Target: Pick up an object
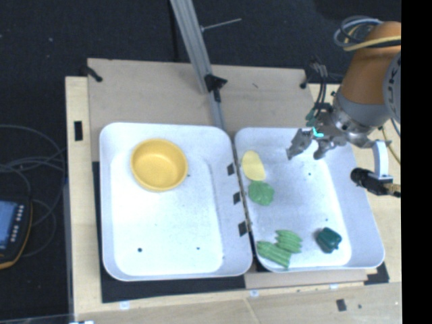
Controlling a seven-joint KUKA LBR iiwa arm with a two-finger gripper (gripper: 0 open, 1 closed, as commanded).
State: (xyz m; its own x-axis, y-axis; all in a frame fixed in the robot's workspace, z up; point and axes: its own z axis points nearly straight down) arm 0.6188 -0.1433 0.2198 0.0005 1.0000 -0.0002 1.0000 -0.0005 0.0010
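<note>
My gripper hangs over the far part of the right bin, its two fingers spread apart and nothing between them. In that bin a pale yellow piece lies by the left wall, with a round green piece just in front of it. Near the front edge lie a ribbed green piece and, to its right, a dark teal block. The gripper is to the right of the yellow piece and well apart from all of them. A yellow bowl sits in the left bin at its far left.
A grey metal post slants up from the far edge between the bins. The bins share a middle divider with black clips. The bench's wooden surface runs behind both bins.
</note>
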